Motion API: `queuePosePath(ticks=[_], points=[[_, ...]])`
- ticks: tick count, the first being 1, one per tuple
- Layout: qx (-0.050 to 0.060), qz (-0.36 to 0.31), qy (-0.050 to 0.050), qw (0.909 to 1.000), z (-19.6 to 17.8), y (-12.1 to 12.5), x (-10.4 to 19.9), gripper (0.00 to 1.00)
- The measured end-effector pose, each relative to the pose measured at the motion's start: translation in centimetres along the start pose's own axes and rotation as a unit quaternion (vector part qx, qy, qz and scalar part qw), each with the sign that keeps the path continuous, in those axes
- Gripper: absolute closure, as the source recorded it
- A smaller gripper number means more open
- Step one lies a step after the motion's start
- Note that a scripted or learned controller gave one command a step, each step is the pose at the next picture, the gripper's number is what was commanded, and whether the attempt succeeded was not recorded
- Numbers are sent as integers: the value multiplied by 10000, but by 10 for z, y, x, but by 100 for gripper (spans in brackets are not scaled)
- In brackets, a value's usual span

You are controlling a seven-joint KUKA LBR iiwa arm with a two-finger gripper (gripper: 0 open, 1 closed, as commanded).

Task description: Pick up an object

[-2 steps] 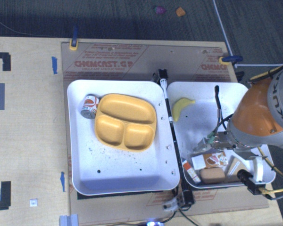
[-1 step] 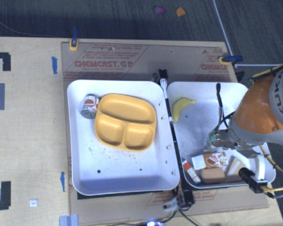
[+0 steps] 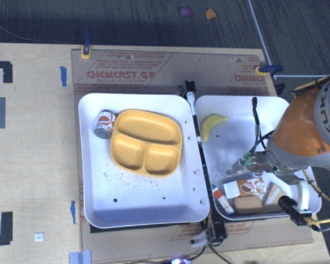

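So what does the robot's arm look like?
The arm is chunky and rounded, with a big orange band above a grey wrist section. Part of a dark letter marking shows on its pale upper casing. Thin black cables run along it, down to the small metal gripper.

The scene is being lit evenly from above (slightly soft focus throughout), and mild glare is being thrown off the white bins (image 3: 93, 164).
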State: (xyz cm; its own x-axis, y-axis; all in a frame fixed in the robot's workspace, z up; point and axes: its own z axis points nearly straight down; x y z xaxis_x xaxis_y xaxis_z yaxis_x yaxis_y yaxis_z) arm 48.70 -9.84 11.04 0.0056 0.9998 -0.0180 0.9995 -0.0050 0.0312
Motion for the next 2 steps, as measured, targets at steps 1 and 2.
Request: queuePosePath(ticks=[1, 2], points=[[-21, 0, -7, 10000, -10, 2, 0, 100], [-21, 0, -7, 10000, -10, 2, 0, 0]])
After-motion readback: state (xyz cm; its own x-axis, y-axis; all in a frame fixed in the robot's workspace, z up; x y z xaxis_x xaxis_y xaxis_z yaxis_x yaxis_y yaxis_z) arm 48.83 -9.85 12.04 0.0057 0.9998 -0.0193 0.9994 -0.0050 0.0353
